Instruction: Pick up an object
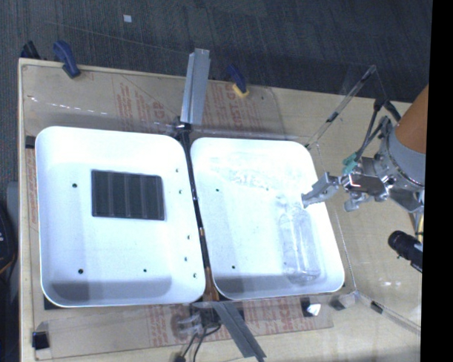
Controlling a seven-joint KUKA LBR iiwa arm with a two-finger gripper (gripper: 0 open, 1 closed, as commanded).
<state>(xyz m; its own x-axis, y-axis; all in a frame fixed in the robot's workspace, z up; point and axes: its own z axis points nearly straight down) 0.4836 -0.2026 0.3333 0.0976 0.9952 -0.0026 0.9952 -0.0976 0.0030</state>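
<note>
A metal bracket [232,334] is seen at the lower centre of the frame, on the near edge of the bench [369,345]. Above it, two white bins are set side by side. In the right bin [239,244], a clear plastic bottle [298,242] is laid flat at the lower right; its long axis runs almost straight up and down the frame, with the narrower end toward the top. No label or writing can be read on it. In the left bin [61,230], a dark rectangular panel [128,195] with three segments is laid flat at the upper left of centre. Faint red print is visible on the bench sheet but cannot be read. The gripper [315,193] is placed at the right bin's right rim, just above the bottle's top end; whether its fingers are spread or closed cannot be told. Blue clamps [66,58] are fixed along the far edge.
</note>
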